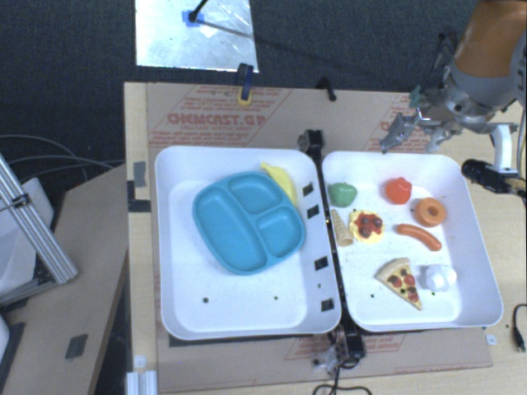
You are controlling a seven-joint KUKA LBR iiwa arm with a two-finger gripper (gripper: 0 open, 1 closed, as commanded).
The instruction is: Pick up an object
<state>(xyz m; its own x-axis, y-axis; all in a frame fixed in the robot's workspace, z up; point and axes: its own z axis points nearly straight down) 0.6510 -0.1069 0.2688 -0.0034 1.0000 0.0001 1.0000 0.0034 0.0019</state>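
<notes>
Your gripper (417,130) hangs spread and empty above the right bin's (473,220) far rim; the nearest object, a red tomato (398,190), lies just below it in view.

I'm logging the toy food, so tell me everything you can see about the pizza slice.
The pizza slice is a small wedge, seemingly plastic, with a tan crust edge, yellow top and red and dark toppings. It lies flat in the right bin, near the front, its point aimed toward the front right. A white object sits just right of it; nothing appears to touch it.
</notes>
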